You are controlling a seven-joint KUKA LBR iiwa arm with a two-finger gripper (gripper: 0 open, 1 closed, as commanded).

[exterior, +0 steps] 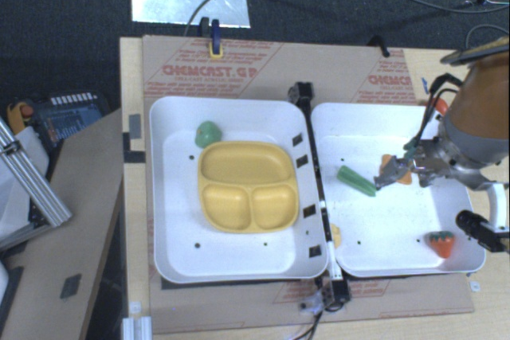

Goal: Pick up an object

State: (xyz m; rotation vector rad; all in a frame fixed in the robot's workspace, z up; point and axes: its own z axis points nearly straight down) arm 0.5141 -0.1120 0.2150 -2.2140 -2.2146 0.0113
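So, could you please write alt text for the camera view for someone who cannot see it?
A grey robot arm's gripper hovers beside a green stick in the right white bin; a red-orange toy lies near its corner. The left bin holds a yellow divided tray and a green lump.

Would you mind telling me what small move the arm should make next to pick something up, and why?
Probably a short shift toward the left bin and then down. The tool sits in the right bin, just beside the green cylinder, with nothing visibly between its fingers. An orange piece lies right under it, so centring over the cylinder first seems safer.
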